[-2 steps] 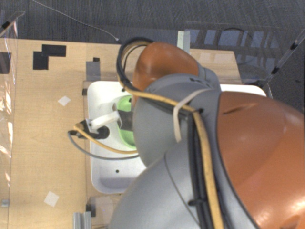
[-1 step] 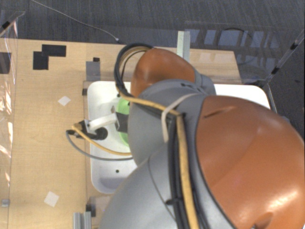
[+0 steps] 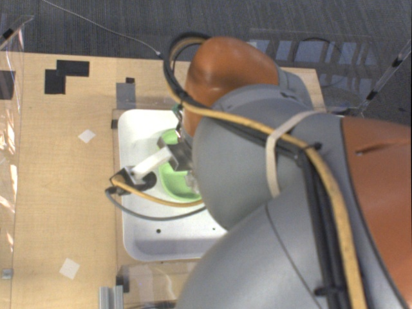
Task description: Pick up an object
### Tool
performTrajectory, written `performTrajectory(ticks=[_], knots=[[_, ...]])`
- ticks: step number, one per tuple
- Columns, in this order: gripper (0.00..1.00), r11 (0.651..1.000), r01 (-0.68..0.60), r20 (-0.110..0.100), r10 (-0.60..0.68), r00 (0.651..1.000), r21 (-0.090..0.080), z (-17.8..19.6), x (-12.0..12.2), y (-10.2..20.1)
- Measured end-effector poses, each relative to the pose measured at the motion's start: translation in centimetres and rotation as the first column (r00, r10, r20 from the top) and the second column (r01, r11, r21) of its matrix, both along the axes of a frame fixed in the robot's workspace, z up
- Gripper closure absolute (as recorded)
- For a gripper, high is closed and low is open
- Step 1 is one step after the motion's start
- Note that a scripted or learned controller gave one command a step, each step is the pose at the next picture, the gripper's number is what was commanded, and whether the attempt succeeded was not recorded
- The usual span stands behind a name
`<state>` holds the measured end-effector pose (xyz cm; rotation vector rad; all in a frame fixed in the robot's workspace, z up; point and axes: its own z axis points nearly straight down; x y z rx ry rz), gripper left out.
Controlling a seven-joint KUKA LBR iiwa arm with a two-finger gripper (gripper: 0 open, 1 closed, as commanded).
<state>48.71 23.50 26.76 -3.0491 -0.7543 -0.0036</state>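
**Down in the bin, over the green thing**

My arm [image 3: 270, 172] takes up most of the right of the view, grey with its orange band, and my wrist reaches down into the white bin [image 3: 138, 131] on the wooden bench [image 3: 58, 172]. My claw [image 3: 183, 163] sits low inside the bin, right at a green object [image 3: 172, 179], a rounded, bowl-like piece lying near the middle of the bin floor. A second patch of green shows just above it, beside my wrist; whether it is part of the same thing I cannot tell. A yellow and black cable [image 3: 129, 184] loops off my wrist across the bin's left rim.

Whether my claw is spread or pinched I cannot tell; my own bulk hides that part.

I judge this to be the reaching or grasping step: I am at the object, but nothing proves I have it. The next move calls for a firm pinch on the green rim, then a straight lift, clear of the bin wall, watching that the cable does not snag.
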Motion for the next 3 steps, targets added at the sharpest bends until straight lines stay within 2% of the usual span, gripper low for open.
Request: performTrajectory(ticks=[1, 2, 3], knots=[[1.00, 0.970, 0.242, -0.003, -0.242, 0.970, -0.001, -4.4, -0.1, -0.1], [1.00, 0.961, 0.277, -0.003, -0.277, 0.961, -0.001, -6.5, -0.1, 0.0], [1.00, 0.884, -0.467, -0.001, 0.467, 0.884, -0.002, -2.9, 4.9, -0.1]])
